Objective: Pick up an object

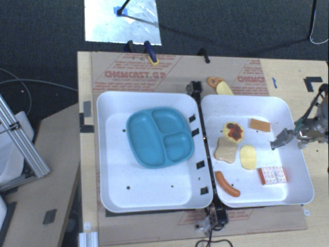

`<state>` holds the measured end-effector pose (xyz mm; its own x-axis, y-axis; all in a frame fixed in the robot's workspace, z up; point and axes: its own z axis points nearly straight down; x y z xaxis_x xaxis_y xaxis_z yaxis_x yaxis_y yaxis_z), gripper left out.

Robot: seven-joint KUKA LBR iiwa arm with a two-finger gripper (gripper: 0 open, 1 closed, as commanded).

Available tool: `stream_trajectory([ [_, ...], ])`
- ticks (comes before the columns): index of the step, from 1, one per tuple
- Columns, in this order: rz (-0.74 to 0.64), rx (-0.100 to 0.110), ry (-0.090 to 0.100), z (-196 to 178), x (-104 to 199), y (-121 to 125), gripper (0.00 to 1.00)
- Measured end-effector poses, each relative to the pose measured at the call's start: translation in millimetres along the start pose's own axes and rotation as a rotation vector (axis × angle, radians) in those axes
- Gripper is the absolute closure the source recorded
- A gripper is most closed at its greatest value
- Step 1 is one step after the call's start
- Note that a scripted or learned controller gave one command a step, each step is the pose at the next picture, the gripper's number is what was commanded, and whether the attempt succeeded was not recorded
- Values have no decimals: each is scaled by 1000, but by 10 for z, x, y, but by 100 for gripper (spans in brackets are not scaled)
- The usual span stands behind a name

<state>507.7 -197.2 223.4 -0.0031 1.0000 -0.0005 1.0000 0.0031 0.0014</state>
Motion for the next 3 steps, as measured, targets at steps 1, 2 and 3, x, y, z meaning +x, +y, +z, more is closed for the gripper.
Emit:
stream_trajectory([
  [1, -7, -8, -1, 1429, 748, 427, 0],
  [2, 0, -13, 0, 1239, 705, 442, 100],
  [3, 1, -12, 0, 1245, 705, 438, 0],
])
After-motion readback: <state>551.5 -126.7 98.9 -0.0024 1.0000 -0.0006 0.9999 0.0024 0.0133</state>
